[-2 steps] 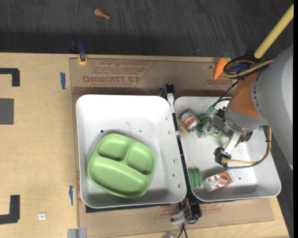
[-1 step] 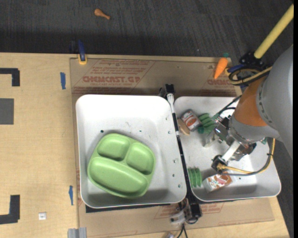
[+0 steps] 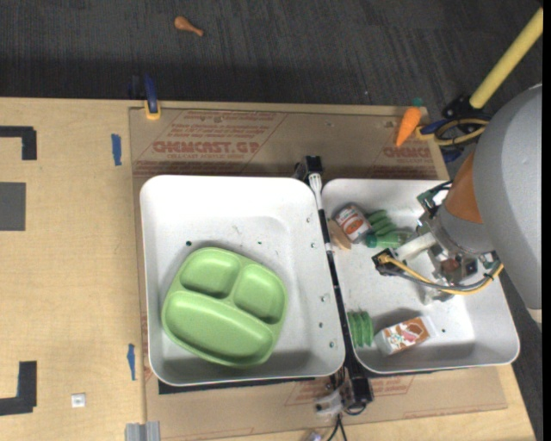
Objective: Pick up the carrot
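Observation:
The carrot (image 3: pixel 408 126) is small and orange with a green top. It lies on the brown board behind the right bin's far edge, outside both bins. My gripper (image 3: pixel 436 270) hangs low over the middle of the right bin (image 3: pixel 482 344), well in front of the carrot. Cables and the grey wrist hide its tip.
The right bin holds a small red-and-white can (image 3: pixel 351 222), green pieces (image 3: pixel 385 231) (image 3: pixel 360 327) and an orange-and-white packet (image 3: pixel 405 335). A green divided plate (image 3: pixel 225 303) sits in the left bin (image 3: pixel 172 198). A small orange object (image 3: pixel 188 26) lies on the dark floor far left.

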